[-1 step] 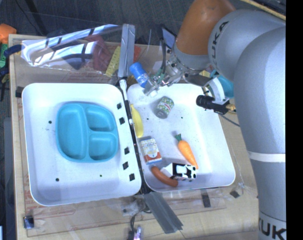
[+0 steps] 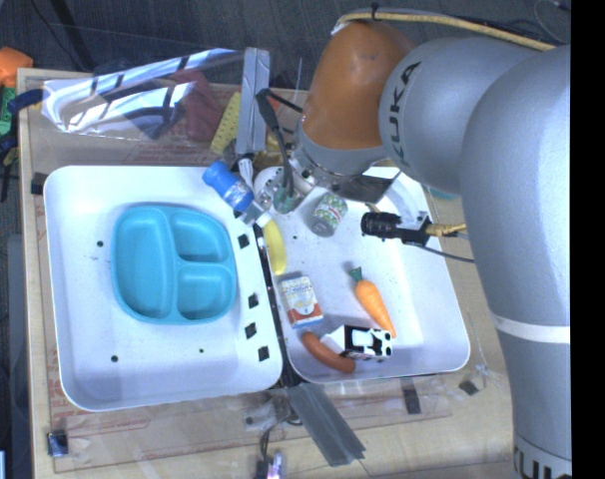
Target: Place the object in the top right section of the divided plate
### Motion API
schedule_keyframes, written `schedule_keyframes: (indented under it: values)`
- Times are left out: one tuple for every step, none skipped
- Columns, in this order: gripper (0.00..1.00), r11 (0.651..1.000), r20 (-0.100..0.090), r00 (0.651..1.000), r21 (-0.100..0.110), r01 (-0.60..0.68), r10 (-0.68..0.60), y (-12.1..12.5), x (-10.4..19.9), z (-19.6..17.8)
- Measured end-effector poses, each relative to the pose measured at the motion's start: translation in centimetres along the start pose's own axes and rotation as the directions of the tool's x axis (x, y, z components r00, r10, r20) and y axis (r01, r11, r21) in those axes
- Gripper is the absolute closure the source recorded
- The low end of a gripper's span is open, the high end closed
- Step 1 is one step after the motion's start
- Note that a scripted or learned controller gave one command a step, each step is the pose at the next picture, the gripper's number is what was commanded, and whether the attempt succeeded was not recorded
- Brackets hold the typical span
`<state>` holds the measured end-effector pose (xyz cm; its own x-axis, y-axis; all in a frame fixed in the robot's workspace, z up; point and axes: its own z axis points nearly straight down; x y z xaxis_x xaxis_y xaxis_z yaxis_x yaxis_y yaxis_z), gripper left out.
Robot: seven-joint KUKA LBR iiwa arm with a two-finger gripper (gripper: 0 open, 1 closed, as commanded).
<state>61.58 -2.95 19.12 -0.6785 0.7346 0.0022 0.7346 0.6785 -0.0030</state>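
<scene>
Now the claw (image 2: 283,190) hovers at 12 o'clock of the right bin (image 2: 437,312), whether apart or together I cannot tell, w/ no object held, so pick e.g. the carrot (image 2: 370,302) firmly, then go to the blue plate (image 2: 176,262).

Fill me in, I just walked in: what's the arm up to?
The grey arm's gripper is low at the far edge of the right bin, near a small can. A carrot, sausage, carton and banana lie there. The blue divided plate in the left bin holds nothing yet.
</scene>
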Motion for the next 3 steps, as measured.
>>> schedule_keyframes:
  values:
    - [1.0,0.98,0.001,0.98,0.0,0.2,-0.2,2.5,4.9,0.0]
    - [1.0,0.912,0.005,0.912,-0.002,0.411,-0.411,8.1,3.9,-0.1]
    - [1.0,0.709,0.009,0.709,-0.001,0.705,-0.705,10.3,7.0,-3.4]
